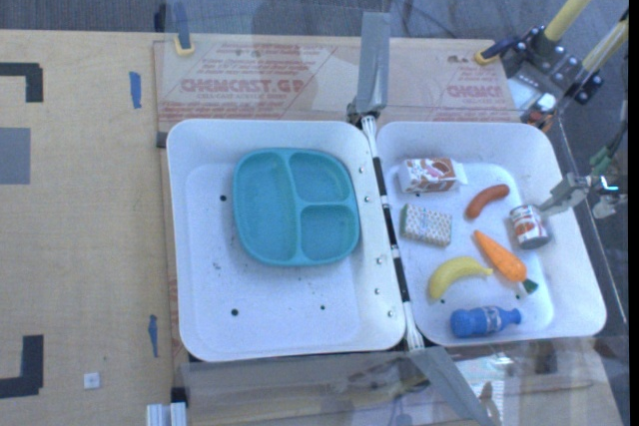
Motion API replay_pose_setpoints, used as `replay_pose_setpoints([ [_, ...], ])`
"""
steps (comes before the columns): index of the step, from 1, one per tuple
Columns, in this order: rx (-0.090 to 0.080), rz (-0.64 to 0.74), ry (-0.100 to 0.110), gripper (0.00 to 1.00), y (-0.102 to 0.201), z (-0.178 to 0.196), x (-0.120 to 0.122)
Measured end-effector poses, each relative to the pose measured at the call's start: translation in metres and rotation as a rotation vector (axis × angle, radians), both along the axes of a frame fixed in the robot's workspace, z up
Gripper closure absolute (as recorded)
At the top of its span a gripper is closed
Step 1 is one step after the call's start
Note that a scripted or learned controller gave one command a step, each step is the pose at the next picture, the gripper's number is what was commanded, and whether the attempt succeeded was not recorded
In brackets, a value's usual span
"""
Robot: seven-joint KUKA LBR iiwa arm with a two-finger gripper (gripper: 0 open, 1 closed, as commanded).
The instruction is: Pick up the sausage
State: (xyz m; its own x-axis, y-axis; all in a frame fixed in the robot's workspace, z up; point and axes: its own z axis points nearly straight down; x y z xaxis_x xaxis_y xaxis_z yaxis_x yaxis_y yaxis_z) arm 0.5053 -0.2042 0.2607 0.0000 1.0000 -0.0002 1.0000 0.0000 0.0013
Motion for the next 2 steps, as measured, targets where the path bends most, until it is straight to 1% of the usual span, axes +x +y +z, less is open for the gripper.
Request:
replay_pose_setpoints([
  [1,0.0,-0.075,0.001,0.0,-0.012,-0.081,0.029],
  [2,-0.001,-0.172,-0.007,0.0,0.008,-0.173,0.035],
])
